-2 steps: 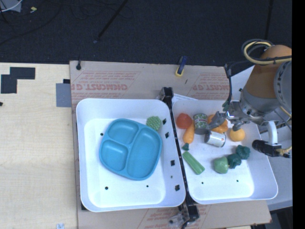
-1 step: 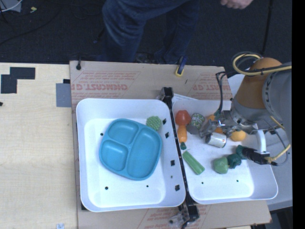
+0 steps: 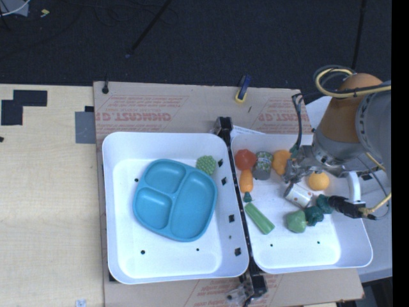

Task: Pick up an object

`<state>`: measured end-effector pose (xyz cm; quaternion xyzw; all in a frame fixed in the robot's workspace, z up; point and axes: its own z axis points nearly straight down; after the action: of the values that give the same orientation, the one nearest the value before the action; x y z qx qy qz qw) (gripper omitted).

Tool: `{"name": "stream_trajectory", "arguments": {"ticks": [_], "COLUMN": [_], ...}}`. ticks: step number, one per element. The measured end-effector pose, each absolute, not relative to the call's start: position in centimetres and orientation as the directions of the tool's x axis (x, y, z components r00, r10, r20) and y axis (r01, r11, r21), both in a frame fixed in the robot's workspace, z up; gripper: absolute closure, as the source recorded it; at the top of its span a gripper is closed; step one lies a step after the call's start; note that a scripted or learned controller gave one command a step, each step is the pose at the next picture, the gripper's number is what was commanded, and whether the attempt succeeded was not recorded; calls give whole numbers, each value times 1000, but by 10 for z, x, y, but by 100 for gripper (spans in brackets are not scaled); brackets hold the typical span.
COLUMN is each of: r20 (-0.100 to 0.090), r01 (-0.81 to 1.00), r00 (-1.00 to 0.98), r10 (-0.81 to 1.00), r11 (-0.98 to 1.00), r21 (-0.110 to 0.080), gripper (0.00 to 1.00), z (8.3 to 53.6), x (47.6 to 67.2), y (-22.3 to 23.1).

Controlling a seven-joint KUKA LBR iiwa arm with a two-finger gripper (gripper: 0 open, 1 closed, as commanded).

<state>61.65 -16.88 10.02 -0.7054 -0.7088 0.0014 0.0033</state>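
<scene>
End effector (image 3: 298,175) low in the right bin (image 3: 319,254) among toy foods — grip state unclear; cardboard (image 3: 153,110) print unreadable.

Single fixed camera, mounted above the table (image 3: 51,190) and looking down at a slant from a moderate distance. Both white bins lie within its field, the left bin (image 3: 121,261) and the right bin (image 3: 332,251); the arm (image 3: 348,117) enters from the right edge.
</scene>
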Motion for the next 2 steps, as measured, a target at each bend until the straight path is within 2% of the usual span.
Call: {"name": "stream_trajectory", "arguments": {"ticks": [1,2], "r20": [0,0], "r01": [1000,1000], "r00": [0,-1], "r10": [1000,1000], "r11": [0,1], "r21": [0,2], "gripper": [100,100], "z": [143,188], "x": [614,621], "y": [-171,-168]}}
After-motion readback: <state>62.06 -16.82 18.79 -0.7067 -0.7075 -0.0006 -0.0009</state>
